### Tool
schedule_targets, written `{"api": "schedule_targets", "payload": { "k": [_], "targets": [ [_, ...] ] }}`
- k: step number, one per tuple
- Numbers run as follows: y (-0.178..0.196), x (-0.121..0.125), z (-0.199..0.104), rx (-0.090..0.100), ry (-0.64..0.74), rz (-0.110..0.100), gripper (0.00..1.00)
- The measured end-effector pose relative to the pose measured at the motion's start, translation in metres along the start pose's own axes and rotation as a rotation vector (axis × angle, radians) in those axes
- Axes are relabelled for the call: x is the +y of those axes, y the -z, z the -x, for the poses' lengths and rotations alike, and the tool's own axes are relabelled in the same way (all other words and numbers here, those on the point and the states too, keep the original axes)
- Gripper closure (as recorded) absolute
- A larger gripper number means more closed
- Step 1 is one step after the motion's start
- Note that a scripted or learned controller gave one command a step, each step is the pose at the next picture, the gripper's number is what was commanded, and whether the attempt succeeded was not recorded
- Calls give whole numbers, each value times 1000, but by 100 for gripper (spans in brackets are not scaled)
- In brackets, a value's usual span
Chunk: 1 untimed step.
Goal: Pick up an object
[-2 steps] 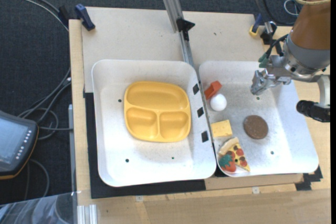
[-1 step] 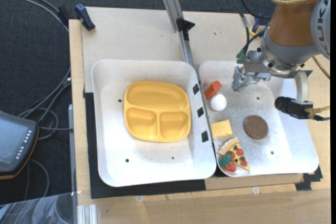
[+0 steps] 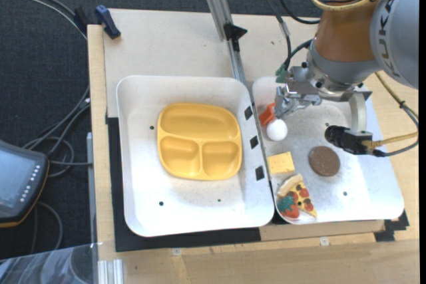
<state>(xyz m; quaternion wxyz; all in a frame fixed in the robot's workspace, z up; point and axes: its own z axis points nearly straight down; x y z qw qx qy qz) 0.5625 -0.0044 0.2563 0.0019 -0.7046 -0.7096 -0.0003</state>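
Pizza slice [image 3: 297, 198], lower middle-right of frame, nearest edge of right bin [image 3: 373, 199]: looks flat, stiff, light; pinch across thin edges. Cheese block [image 3: 280, 162] just above: boxy, flat sides, easy grip I judge. Brown disc [image 3: 324, 161] right of it: low, hard to get under. White egg [image 3: 276, 130] higher, by bin's left wall: round, smooth, likely slips; take across middle. Red piece [image 3: 267, 116] touching it. My claw [image 3: 287, 103] hangs just above egg; spread cannot tell, nothing seen held. Yellow tray [image 3: 198, 141] in left bin [image 3: 133, 110].
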Motion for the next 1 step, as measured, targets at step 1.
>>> {"api": "schedule_targets", "payload": {
  "k": [1],
  "targets": [
    [-15, 3, -55, 0, 0, -3, 100]
  ]
}}
